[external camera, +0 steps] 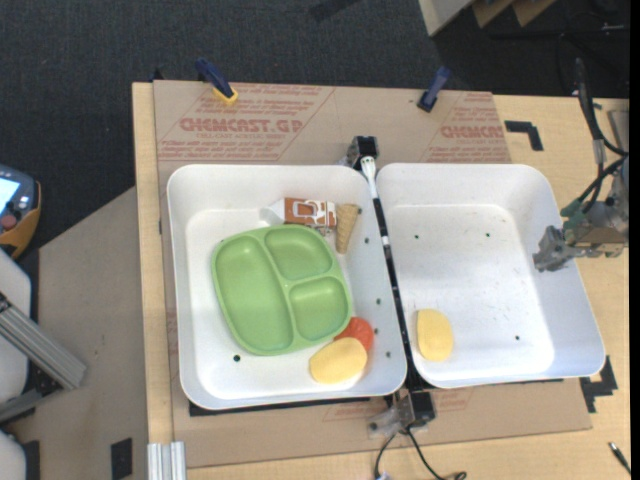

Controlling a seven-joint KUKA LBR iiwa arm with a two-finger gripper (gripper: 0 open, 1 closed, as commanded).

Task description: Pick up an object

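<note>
While nothing is lifted yet, my bench [300,118] carries two bins: the left bin [190,268] mid-frame holds a green tray [280,288], a yellow lump [338,362] and a wrapper [310,211]; the right bin [480,268] holds a yellow piece [434,334] at its lower left. My claw [552,250] hovers at the right rim, carrying nothing I can see. The whole pick remains.

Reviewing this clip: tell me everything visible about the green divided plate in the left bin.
The green divided plate is pale green, looks like smooth plastic, has rounded corners and three compartments: one large on the left, two smaller on the right. All three look empty. It lies flat and slightly rotated on the floor of the left bin. A yellow object and an orange one sit against its lower right corner; a brown packet lies by its upper edge.
</note>
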